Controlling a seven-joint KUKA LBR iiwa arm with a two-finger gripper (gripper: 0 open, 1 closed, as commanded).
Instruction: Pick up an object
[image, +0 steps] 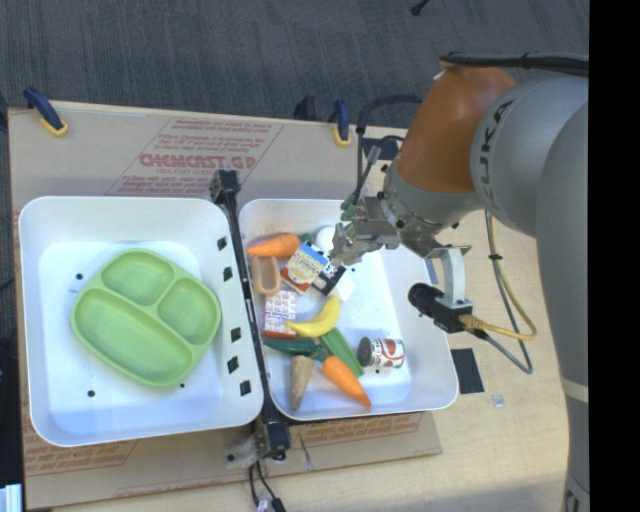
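Left bin: green three-part plate, lying flat. Right bin: heap of toy food, namely carrot at top, yellow banana in the middle, a second carrot, small can on its side. Gripper: low over a small blue-and-white packet; fingers' state cannot be told.

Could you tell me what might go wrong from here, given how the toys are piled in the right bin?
The hand hangs over a tight cluster: the small carton, the banana and the upper carrot lie close together, so a grasp may catch two things or nudge one aside. The carton sits tilted, so it could slip out. The can lies on its side and might roll if bumped.
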